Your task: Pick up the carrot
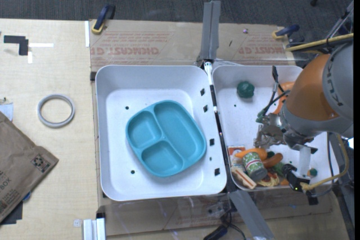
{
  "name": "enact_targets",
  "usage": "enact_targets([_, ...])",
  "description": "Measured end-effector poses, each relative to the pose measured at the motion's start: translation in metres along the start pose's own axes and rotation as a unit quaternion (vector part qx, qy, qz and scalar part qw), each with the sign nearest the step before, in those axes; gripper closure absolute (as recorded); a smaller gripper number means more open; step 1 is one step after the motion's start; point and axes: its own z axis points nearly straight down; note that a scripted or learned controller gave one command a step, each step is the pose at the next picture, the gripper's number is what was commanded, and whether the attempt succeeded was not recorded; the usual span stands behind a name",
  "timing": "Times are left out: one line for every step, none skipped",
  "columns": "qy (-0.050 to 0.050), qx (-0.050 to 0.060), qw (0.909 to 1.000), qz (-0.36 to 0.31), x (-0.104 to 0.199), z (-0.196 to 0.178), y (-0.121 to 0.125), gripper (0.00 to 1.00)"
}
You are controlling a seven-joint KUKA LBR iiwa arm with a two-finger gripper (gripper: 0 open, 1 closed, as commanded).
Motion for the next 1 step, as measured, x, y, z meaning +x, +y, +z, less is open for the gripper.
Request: enact_targets([0.0,0.001,0.9939,0.11,-0.0499,0.0089,-0.0091,1.0])
